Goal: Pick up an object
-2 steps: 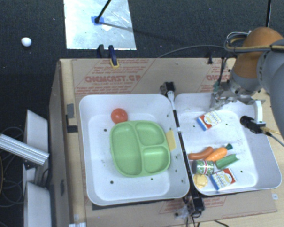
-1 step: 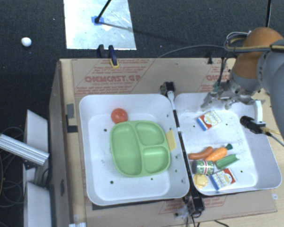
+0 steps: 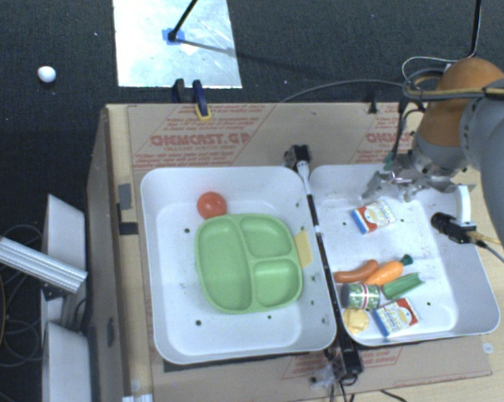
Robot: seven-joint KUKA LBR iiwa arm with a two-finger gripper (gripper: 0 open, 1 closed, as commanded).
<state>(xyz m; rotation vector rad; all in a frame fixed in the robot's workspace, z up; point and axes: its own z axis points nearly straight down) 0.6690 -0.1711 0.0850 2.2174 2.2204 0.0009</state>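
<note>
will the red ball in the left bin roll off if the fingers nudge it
Probably. The red ball looks round and smooth, so a nudge would likely send it rolling. It sits beside the green tray, which might stop it on that side.

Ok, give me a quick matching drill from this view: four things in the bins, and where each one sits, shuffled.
Things:
1. tomato
2. green tray
3. carrot
4. gripper

Places:
A. middle of the left bin
B. middle of the right bin
C. left bin, far side, just beyond the tray
D. over the right bin's far edge

Pairs: 1-C, 2-A, 3-B, 4-D
</note>
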